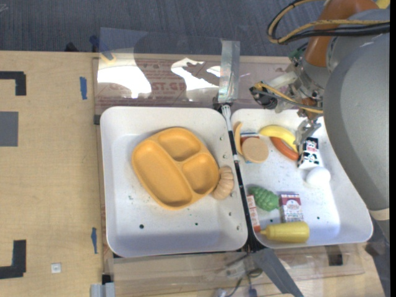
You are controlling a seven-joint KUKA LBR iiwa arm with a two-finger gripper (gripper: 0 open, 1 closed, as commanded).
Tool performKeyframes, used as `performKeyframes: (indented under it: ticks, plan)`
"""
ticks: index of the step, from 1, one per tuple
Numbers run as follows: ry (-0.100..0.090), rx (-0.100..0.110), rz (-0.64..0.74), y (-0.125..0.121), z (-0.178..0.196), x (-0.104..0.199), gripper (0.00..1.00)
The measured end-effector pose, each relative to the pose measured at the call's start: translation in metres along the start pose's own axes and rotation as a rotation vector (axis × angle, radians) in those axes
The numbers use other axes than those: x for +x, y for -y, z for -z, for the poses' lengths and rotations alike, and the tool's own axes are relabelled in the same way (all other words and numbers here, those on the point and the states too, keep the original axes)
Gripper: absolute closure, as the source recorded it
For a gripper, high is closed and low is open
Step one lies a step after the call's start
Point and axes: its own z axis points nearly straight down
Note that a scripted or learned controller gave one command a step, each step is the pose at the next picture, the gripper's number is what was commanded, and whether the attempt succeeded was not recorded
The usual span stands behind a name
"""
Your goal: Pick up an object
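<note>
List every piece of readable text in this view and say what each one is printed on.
"ST. GE": partial reddish letters on the cardboard panel behind the bins, under glare; the rest is unreadable.
Small red carton in the right bin: print too small to read.
Black-and-white carton near the gripper: markings blurred, unreadable.

You have a pale wooden bench [43, 166] with two white bins touching side by side: the left bin [117, 228] and, at its 3 o'clock, the right bin [328, 209]. At 12 o'clock from their shared edge a silver tape strip [229, 70] stands over a glossy clear sheet [154, 73]. At 9 o'clock from the left bin you see black corner marks [15, 82], a grey square [7, 129] and blue tape [83, 86]. Dark carpet [154, 11] runs along 12 o'clock
</note>
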Motion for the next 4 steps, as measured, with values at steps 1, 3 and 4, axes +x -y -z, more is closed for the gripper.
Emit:
performKeyframes:
  ticks: [1,3,4]
  plan:
    - [-0.004,-0.001,0.064,-0.020,0.058,-0.021,0.00]
    - [0.001,0.002,-0.050,-0.034,-0.043,-0.038,0.00]
    - [-0.004,0.001,-0.052,-0.034,-0.007,-0.017,0.00]
